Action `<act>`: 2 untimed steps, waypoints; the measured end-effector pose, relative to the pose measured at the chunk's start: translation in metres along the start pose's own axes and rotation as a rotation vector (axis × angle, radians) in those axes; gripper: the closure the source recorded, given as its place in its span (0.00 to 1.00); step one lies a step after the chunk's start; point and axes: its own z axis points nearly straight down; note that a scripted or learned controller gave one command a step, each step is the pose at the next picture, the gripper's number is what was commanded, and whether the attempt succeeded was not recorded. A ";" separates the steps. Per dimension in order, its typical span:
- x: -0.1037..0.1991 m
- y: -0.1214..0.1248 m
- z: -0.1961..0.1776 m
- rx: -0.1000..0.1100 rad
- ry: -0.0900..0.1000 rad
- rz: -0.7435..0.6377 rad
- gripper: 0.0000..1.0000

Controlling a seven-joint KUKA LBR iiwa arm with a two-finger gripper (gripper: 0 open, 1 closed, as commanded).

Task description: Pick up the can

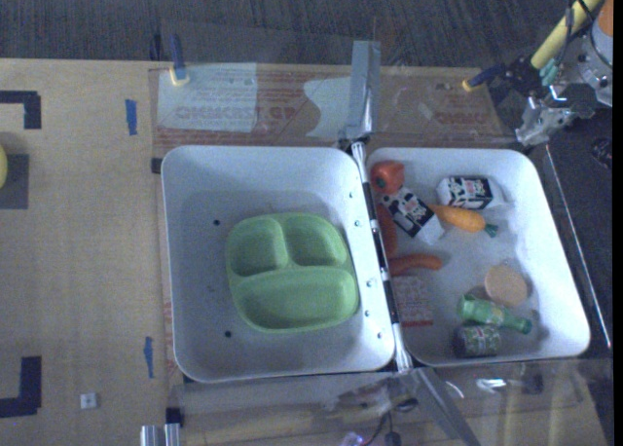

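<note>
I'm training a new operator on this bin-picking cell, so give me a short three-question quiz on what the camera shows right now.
1. True or false: the can lies in the same bin as the green divided plate.
2. Which thing lies nearest the can? A) the green bottle B) the toy carrot C) the milk carton
3. Fill in: the pincer hovers beyond the right bin's ______ corner in the picture.

Key
1. False: the can is in the right bin, the plate in the left bin.
2. A
3. upper right
</note>
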 end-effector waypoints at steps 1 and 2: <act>0.001 0.002 -0.007 0.001 -0.003 -0.004 1.00; 0.002 0.004 -0.015 0.001 -0.005 -0.008 1.00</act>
